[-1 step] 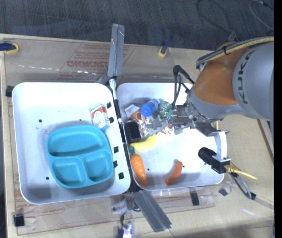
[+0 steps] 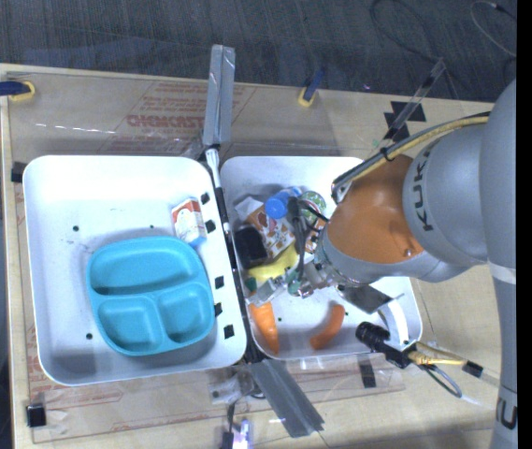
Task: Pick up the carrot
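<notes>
The hand [image 2: 295,274] is down in the right bin [image 2: 247,178], amid a heap of packets and a yellow item [image 2: 270,271]. Its state I cannot tell, since the wrist covers it. The carrot [image 2: 266,326] lies just below and left of the hand, near the bin's front wall, apart from it. Judging by that offset, the hand must shift toward the carrot before gripping.
</notes>
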Robot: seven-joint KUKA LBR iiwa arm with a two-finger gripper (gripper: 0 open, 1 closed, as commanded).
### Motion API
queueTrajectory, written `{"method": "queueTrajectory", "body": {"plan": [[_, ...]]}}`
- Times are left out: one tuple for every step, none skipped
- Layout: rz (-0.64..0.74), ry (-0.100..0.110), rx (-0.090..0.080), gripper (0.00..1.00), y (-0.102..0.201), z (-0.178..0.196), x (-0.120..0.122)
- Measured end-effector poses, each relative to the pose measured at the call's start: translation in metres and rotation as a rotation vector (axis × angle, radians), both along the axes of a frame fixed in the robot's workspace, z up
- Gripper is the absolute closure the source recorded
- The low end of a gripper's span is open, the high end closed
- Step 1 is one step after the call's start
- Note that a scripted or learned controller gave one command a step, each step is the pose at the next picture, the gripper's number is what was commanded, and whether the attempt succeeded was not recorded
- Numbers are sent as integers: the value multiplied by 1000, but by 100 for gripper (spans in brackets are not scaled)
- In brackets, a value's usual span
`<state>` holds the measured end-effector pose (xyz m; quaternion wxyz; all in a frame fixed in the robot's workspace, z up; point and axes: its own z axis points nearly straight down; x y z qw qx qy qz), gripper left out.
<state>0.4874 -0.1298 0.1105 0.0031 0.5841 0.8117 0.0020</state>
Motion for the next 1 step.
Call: {"method": "queueTrajectory", "body": {"plan": [[127,-35,-24,0,7,-1,2]]}}
